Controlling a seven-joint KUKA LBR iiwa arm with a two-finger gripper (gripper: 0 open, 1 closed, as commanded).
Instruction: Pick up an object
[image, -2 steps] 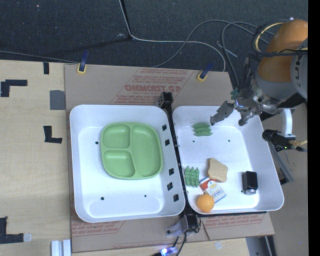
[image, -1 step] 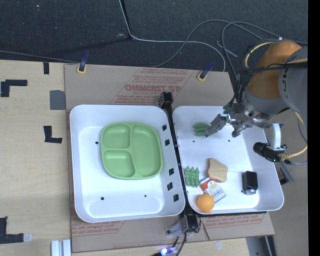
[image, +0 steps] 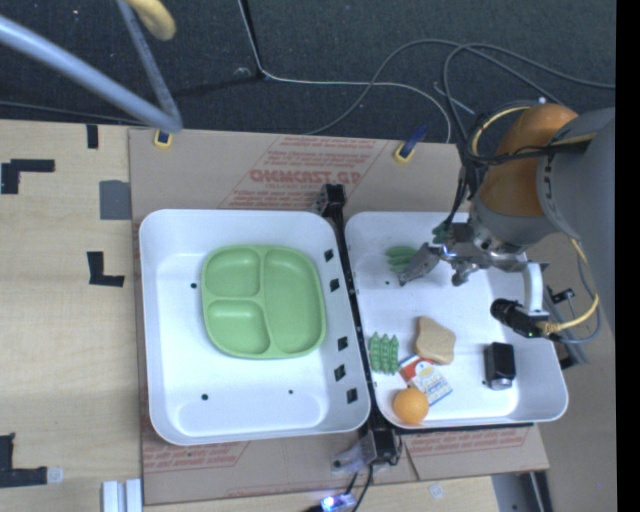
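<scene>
End effector (image: 432, 258) is hovering over the upper part of the right bin (image: 545, 405), fingers spread, gripping nothing. A green item (image: 402, 256) is lying right at its fingertips. Bread slice (image: 435, 340), orange (image: 409, 405), small carton (image: 428, 381), green ridged piece (image: 383, 351) are sitting lower in that bin. Green divided plate (image: 264, 301) is occupying the left bin (image: 170, 400).

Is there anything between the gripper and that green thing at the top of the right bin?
Nothing visible. The gripper sits right beside the green item, with bare bin floor around them.
</scene>
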